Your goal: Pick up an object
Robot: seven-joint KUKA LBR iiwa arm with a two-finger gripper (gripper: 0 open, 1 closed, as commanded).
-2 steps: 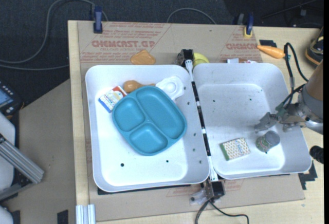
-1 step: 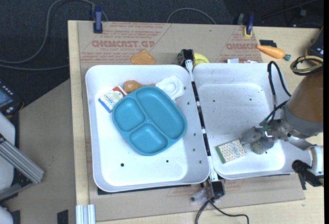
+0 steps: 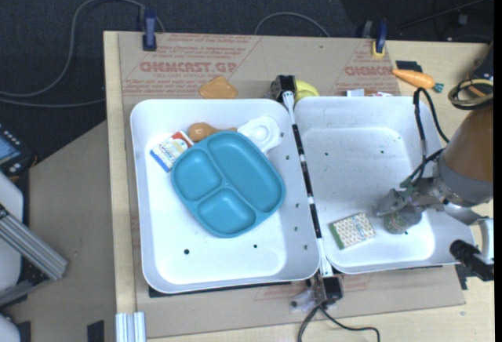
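My gripper (image 3: 398,215) is low inside the right bin (image 3: 353,136), near its front right corner, at the end of the grey arm that reaches in from the right. A small green and white packet (image 3: 351,230) lies flat on the bin floor just left of the gripper, close to it. The gripper's tip is a dark grey blur, and it hides whatever lies under it. In the left bin (image 3: 157,199) a blue divided plate (image 3: 227,182) lies in the middle. A small white and blue carton (image 3: 169,150), a brown rounded object (image 3: 201,131) and a white cup-like piece (image 3: 261,132) sit along the plate's far edge.
Behind the bins on the bench lie an orange lump (image 3: 217,87), a yellow object (image 3: 305,89) beside a black part (image 3: 281,85), and an orange carrot-like piece (image 3: 413,78). Blue clamps (image 3: 149,27) (image 3: 380,36) grip the board's far edge. A black cable (image 3: 420,121) hangs over the right bin.
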